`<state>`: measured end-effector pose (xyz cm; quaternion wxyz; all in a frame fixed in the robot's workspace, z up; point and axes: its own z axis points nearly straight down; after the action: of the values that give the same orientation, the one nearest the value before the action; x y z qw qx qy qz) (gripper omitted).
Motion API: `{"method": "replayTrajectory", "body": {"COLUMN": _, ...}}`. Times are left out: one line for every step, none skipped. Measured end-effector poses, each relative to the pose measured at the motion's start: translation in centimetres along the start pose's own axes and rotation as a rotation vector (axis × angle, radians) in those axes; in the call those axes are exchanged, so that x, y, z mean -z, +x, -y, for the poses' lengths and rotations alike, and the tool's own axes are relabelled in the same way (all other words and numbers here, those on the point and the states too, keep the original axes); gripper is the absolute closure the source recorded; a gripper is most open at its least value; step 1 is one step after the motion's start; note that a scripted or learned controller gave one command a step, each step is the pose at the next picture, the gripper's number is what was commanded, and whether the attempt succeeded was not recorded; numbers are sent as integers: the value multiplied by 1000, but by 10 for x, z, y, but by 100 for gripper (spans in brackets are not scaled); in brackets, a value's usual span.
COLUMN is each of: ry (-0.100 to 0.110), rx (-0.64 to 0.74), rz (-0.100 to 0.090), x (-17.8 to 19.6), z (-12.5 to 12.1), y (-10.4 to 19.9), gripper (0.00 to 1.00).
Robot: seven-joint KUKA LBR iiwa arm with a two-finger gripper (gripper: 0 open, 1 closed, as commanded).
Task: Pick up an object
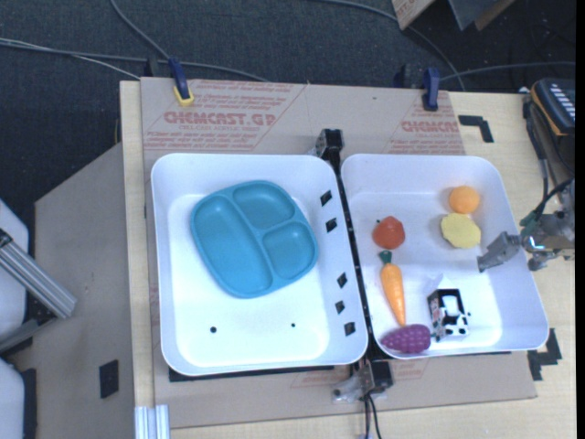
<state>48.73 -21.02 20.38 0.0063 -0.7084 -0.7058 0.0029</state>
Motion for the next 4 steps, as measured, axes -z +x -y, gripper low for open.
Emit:
{"method": "replayTrajectory", "body": {"ry": -12, "rx": 4, "rz": 3, "x": 6, "z": -3, "y": 0, "gripper": 0}}
{"method": "replayTrajectory", "body": {"ry": -5, "rx": 4, "rz": 0, "x": -53, "z": 3, "y": 7, "gripper": 0}}
{"method": "replayTrajectory", "body": {"ry": -17, "rx": 3, "rz": 3, "x": -92, "z": 3, "y": 12, "gripper": 0}}
{"method": "replayTrajectory", "body": {"ry": -23, "rx": 5, "rz": 4, "x": -100, "z": -1, "y": 11, "gripper": 0}}
